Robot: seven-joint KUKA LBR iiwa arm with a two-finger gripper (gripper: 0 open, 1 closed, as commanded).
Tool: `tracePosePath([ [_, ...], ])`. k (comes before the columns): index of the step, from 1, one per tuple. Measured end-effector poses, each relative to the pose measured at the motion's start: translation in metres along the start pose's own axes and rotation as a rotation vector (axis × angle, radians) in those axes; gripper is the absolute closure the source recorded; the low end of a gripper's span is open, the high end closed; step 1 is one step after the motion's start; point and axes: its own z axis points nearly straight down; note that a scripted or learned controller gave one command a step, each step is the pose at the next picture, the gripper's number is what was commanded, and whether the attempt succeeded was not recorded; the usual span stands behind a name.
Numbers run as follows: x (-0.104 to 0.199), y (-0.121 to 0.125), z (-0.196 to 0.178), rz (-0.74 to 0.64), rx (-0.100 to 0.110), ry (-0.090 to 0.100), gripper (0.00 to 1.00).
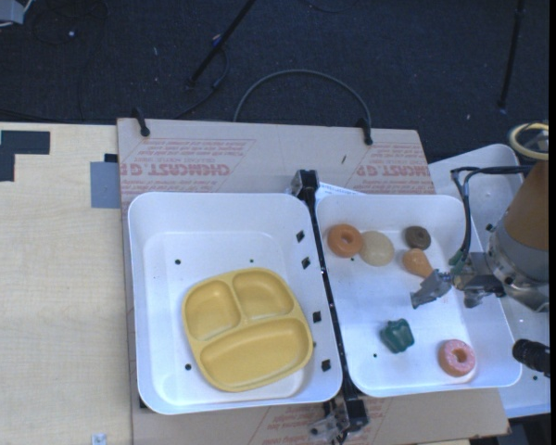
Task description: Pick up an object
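The claw, its fingers' state unclear, hovers in the right bin beside a small orange toy. It looks light, hard and rounded; pinching across its middle seems safest.

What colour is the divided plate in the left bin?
Yellow. The divided plate shows plainly in the camera view, lying in the left bin.

This is a robotics lab rather than a home: two shallow white plastic bins sit on a printed brown cardboard sheet on the pale wooden counter, black cables trail over dark carpet along the top of the frame, and a grey robot arm enters at right.
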Motion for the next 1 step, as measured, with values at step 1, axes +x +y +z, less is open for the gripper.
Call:
tracePosePath([
  [1, -0.0064, -0.0088, 0.0541, 0.001, 0.005, 0.002, 0.0],
])
